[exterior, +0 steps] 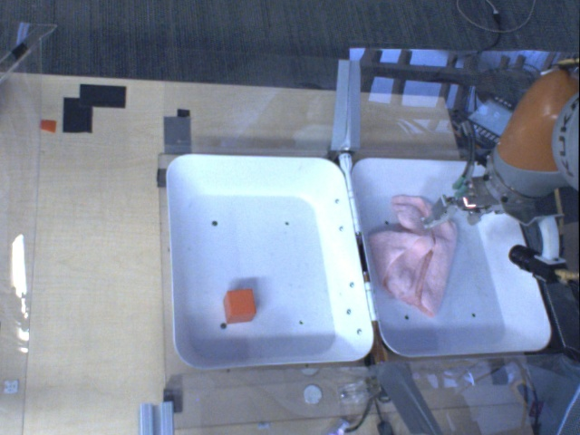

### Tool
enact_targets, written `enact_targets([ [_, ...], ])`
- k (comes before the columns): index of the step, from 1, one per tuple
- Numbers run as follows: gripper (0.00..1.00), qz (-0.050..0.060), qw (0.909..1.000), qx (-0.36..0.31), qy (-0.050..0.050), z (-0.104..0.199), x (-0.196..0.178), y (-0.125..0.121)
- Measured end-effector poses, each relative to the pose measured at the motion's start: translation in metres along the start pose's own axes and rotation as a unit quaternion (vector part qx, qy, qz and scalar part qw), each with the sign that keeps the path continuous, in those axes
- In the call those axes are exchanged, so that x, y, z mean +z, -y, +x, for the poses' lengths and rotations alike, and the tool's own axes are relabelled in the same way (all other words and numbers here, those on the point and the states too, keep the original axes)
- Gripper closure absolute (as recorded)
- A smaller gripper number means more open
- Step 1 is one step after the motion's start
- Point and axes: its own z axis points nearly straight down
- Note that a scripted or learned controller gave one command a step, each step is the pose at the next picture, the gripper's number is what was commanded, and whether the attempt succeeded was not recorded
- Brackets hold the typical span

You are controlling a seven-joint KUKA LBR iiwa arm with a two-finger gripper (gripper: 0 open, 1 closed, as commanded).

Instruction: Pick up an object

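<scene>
the tool (450, 208) sits over the right bin (507, 329), at the upper right edge of a crumpled pink cloth (419, 259) that looks bunched up toward it; i cannot tell its state. an orange block (240, 305) lies in the left bin (263, 188) on the counter (91, 270).

A light wooden bench (100, 270) fills most of the view. Black squares (89, 105) and a small orange patch (48, 126) sit near its far left corner. Behind it lies dark grey floor (227, 16), maybe carpet, with a thin looped wire (494, 12).
</scene>
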Motion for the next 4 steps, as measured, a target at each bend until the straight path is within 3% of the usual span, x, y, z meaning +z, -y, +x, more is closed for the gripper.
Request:
enact_targets([
  [1, 0.00, -0.005, 0.9993, -0.037, 0.002, 0.009, 0.029, -0.002],
  [2, 1.00, -0.011, 0.9992, -0.038, 0.002, 0.011, 0.016, -0.006],
  [3, 0.00, -0.011, 0.9992, -0.038, 0.002, 0.011, 0.016, -0.006],
  [4, 0.00, -0.007, 0.9986, -0.053, 0.003, 0.027, 0.028, 0.004],
])
